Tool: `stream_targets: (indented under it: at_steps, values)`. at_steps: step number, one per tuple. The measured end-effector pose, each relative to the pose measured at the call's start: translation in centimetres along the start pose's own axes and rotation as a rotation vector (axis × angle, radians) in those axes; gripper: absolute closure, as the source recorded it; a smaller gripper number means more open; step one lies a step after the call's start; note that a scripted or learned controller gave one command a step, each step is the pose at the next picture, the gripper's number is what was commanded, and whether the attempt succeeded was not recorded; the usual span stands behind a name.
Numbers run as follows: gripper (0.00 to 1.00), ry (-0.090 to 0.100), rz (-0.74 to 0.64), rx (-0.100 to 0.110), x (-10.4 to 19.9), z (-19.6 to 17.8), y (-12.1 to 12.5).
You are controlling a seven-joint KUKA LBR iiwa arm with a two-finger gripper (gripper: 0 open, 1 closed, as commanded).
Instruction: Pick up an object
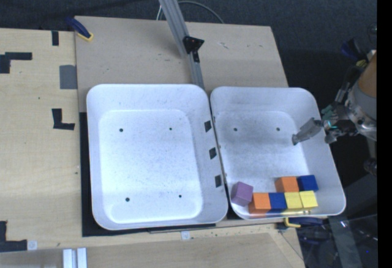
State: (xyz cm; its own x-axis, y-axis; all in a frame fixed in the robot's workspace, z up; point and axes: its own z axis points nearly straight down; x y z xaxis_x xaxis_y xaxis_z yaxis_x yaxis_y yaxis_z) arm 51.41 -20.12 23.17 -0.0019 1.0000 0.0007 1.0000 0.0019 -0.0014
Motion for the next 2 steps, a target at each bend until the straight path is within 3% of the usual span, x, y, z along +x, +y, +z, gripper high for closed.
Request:
stream_targets:
  at_steps: [1, 2]
  values:
    - [0.00, 0.003, -0.003, 0.007, 4.4, 6.7, 1.0]
    - [0.00, -0.003, 0.001, -0.005, 2.7, 1.5, 2.8]
